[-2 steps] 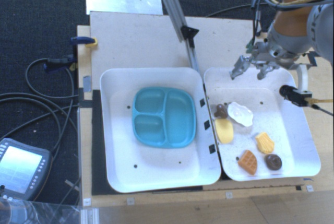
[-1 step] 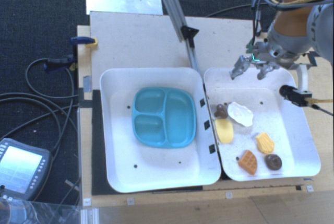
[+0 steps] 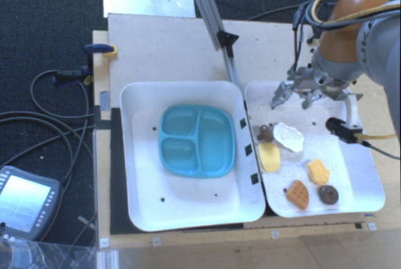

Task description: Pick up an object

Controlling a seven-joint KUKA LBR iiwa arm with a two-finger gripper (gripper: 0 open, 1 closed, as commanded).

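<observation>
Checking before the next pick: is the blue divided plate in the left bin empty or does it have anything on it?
Empty. The blue divided plate lies flat in the left bin, and all three compartments show bare blue.

A robotics lab: teach pendant point(image 3: 22, 199), loose cables point(image 3: 44, 123), clamped bench point(image 3: 175, 48).

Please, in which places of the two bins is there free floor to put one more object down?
Left bin: bare floor all around the blue plate, widest below it. Right bin: bare at the top under the gripper; crowded from the white piece to the brown round piece.
</observation>
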